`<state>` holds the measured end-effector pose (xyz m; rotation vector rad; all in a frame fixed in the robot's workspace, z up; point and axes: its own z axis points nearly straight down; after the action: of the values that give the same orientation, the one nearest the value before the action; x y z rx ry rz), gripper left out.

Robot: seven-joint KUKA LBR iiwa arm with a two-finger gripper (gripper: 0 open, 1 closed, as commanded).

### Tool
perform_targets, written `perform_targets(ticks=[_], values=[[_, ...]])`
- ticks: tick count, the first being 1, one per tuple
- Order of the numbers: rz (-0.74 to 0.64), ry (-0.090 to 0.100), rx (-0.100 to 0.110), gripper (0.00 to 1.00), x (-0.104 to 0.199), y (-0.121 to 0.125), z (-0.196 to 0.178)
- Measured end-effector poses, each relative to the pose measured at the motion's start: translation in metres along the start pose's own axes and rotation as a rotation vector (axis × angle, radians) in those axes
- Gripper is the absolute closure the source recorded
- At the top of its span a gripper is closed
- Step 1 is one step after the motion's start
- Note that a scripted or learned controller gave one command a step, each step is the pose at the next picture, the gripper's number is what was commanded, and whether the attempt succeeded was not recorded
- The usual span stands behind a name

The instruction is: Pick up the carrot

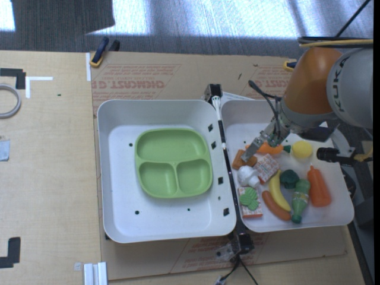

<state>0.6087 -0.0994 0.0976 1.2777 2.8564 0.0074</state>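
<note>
Looking down from the fixed camera, we see a tan worktop [47, 206] carrying two shallow white bins side by side. The left bin [116, 177] holds a light green divided plate [174, 162] with three compartments, lying flat near the bin's middle.

The right bin [332, 215] holds a crowd of toy foods. The arm [323, 85] comes in from the right, grey with its orange band, and slants down toward the bin's upper left part. Its hand [260, 146] sits low over the toys there, just beside an orange piece [271, 149] and close to another small orange-brown piece [239, 158] near the bin's left wall. We cannot tell whether the hand is apart or together, since it is small and dark against the clutter.

The carrot [319, 187] lies toward the right side of the right bin, long and orange-red, pointing roughly up and down in this view, well apart from the hand. Just left of it stand a dark green round toy [289, 178] and a green bottle-like toy [299, 199]. A yellow lemon [302, 150] sits above them. A banana [275, 191] curves through the middle of the bin, with a sausage-like orange piece [276, 206] beside it at the front. A white garlic-like toy [247, 174], a red-and-white packet [266, 167] and a small green leafy card [250, 199] lie along the left side.
</note>
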Motion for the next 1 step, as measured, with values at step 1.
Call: perform_targets(ticks=[1], values=[[0.067, -0.002, -0.002, 0.00, 0.0361, -0.0368, -0.0006]])
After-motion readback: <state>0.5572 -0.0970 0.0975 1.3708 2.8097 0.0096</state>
